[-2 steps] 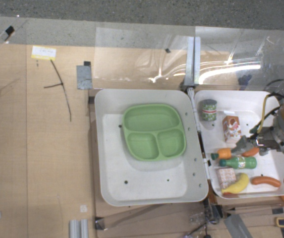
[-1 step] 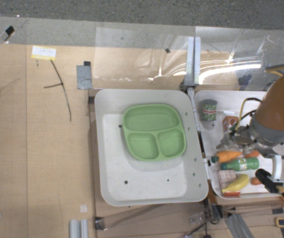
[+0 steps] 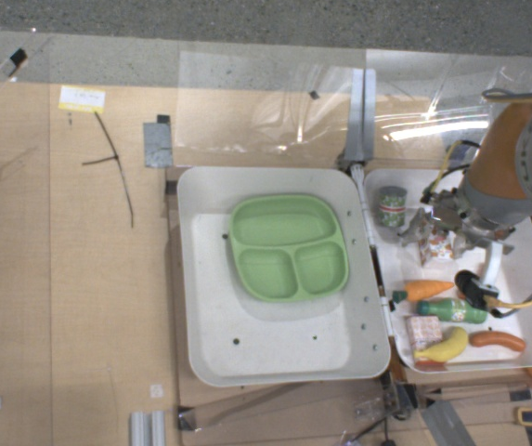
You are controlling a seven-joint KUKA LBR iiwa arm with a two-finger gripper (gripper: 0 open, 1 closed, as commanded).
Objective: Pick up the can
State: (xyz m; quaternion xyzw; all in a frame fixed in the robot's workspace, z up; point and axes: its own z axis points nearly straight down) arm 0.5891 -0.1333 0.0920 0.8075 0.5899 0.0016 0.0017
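The can (image 3: 392, 206) is small, with a grey top and a green and red label. It stands upright in the far left corner of the right bin (image 3: 525, 249). My gripper (image 3: 430, 230) hangs low over that bin, just to the right of the can and apart from it. Nothing shows as held. The grey arm with its orange band (image 3: 516, 147) reaches in from the right and hides the bin's far right part.
Below the gripper lie a red and white packet (image 3: 438, 246), a carrot (image 3: 430, 290), a green bottle (image 3: 453, 311), a small box (image 3: 423, 329), a banana (image 3: 442, 345) and a sausage (image 3: 498, 342). The left bin (image 3: 201, 277) holds a green divided plate (image 3: 289, 246).
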